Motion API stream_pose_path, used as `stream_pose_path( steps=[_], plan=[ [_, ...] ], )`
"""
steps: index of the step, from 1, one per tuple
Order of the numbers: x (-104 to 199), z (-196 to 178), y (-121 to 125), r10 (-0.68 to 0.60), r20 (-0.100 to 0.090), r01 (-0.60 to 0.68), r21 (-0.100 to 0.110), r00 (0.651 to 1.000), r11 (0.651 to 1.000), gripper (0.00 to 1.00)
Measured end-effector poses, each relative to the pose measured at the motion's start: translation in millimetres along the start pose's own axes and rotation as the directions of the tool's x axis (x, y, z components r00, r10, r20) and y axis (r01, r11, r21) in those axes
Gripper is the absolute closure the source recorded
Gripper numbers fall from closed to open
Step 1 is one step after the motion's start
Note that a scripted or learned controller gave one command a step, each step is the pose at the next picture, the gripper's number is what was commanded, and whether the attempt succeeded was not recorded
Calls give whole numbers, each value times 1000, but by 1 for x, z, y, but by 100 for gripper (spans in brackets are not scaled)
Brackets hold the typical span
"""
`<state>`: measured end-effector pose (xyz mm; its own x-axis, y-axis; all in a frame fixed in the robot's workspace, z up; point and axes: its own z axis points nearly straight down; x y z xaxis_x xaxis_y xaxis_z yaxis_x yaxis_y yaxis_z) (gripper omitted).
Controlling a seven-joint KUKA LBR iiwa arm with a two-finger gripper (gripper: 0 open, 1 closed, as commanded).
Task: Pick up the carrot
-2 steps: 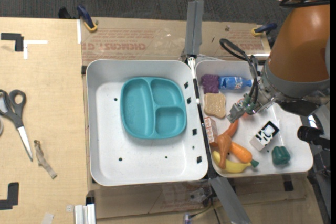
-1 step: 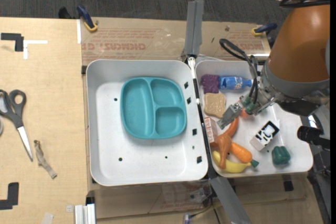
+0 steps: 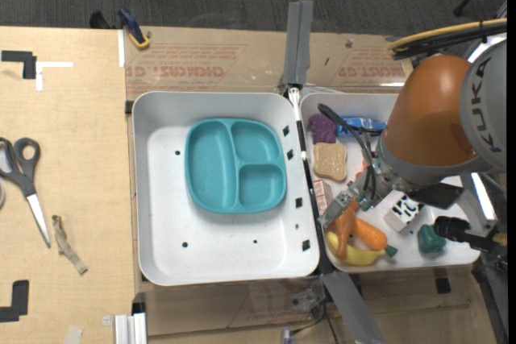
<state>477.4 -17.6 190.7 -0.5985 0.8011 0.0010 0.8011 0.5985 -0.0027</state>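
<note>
The carrot (image 3: 372, 235), orange with a green tip at its right end, lies at the front of the right bin (image 3: 451, 258) on a yellow banana (image 3: 360, 256). A second, darker orange stick (image 3: 345, 230) leans just left of it. My gripper (image 3: 351, 204) is down inside this bin, right above the upper end of that darker stick and just up-left of the carrot. The arm's big orange band (image 3: 427, 121) covers the bin's middle and hides whatever is under it.
The right bin also holds a bread slice (image 3: 330, 160), purple grapes (image 3: 322, 127), a blue packet (image 3: 359, 125), a white cube with black marks (image 3: 402, 210) and a green toy (image 3: 430, 240). A teal divided plate (image 3: 236, 165) sits in the left bin (image 3: 161, 254). Scissors (image 3: 27, 177) lie on the bench at left.
</note>
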Motion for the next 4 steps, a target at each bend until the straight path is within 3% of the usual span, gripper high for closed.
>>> stream_pose_path(
  steps=[1, 2, 3, 4],
  plan=[
    [-78, 42, -52, 176, 0, -176, -1, 984, 984, 0],
    [-75, 93, -54, 311, 9, -310, -8, 951, 951, 0],
    [-74, 87, -53, 309, 6, -309, -6, 951, 951, 100],
    [-69, 0, -21, 364, 1, -364, -1, 931, 931, 100]
  ],
)
